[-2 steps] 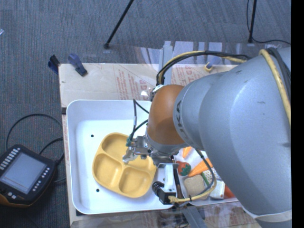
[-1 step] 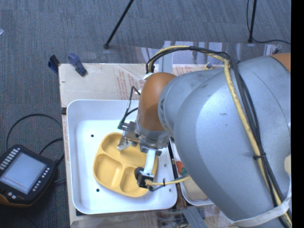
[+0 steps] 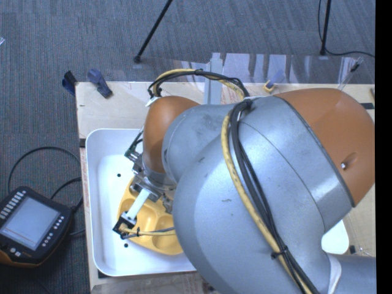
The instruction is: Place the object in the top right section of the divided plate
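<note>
A yellow divided plate (image 3: 152, 230) lies in the left white bin (image 3: 101, 164), toward its near right side. Only the plate's left part shows, because the grey arm covers the rest. My gripper (image 3: 149, 187) hangs low over the plate's left portion, below the orange wrist band (image 3: 160, 130). The wrist hides whatever is beneath it, and I cannot make out the plate's dividers from here.
The big grey and orange arm (image 3: 263, 188) blocks most of the right bin, leaving a white patch (image 3: 337, 237) at the near right. A teach pendant (image 3: 27, 222) lies on the floor to the left. Blue clamps (image 3: 98, 82) sit at the bench's far left corner.
</note>
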Robot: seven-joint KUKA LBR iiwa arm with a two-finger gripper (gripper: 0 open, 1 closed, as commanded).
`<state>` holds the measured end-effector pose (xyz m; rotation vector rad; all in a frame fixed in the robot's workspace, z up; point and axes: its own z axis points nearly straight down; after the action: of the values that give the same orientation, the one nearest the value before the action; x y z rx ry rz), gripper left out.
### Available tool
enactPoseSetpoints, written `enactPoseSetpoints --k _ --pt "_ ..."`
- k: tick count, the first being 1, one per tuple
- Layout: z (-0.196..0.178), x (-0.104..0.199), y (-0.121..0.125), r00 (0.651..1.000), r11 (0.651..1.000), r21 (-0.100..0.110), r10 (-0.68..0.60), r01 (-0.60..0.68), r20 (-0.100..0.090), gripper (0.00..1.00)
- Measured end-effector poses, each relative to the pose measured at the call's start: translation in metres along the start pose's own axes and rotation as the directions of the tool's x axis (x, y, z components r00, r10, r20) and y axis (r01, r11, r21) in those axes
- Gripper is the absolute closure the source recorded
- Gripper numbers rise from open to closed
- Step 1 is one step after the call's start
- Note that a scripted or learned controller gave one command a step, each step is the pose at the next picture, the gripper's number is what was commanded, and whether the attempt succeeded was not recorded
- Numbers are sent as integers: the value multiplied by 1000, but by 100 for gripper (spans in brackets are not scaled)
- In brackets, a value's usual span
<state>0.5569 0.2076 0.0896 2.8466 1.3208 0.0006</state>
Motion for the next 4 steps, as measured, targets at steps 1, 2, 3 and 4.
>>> enactPoseSetpoints --k 1,2,3,4 --pt "1 52 17 915 915 3 404 -404 7 0" --pt "-2 12 -31 792 792 -2 611 -611 -9 0" --pt "0 -29 -77 776 776 -5 631 -631 0 0" --pt "-38 -47 -69 907 907 5 421 -421 9 0"
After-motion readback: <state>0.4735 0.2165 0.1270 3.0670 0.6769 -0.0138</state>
